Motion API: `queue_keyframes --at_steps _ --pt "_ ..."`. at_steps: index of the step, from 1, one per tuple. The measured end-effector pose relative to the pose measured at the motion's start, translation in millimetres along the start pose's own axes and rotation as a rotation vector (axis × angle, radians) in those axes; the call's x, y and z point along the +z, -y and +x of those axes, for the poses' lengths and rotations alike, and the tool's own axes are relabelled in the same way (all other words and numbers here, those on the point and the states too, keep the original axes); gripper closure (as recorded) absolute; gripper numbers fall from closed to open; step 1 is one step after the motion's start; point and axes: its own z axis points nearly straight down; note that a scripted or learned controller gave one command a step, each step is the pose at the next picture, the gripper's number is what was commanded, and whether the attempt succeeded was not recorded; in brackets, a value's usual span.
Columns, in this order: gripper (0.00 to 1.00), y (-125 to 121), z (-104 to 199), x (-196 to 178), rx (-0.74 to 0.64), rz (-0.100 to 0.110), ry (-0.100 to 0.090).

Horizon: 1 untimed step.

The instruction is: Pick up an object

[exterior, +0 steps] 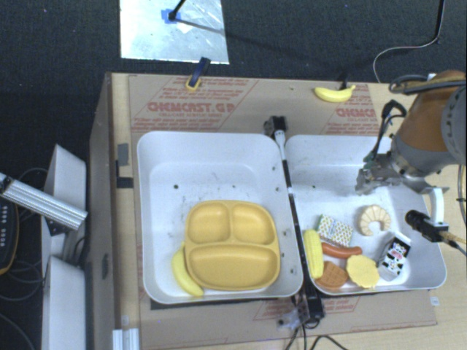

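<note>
We see the gripper (370, 179) mid-right of frame, over bare bin floor; can't tell its state. Nothing picked yet — croissant (374, 219) etc. untouched below.

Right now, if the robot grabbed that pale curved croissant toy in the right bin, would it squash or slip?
The pale curved croissant toy looks like moulded plastic with a smooth surface, so it probably stays stiff. Its rounded crescent shape could let it slip or twist between two fingers. It seems small and likely light, lying apart from its neighbours in the right white bin, so a push would probably slide it.
</note>
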Motion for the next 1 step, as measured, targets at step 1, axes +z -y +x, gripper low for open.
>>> queue_keyframes --at_steps 1 --pt "1.00 -2.0 18.9 -95.4 0.002 -0.001 0.001"
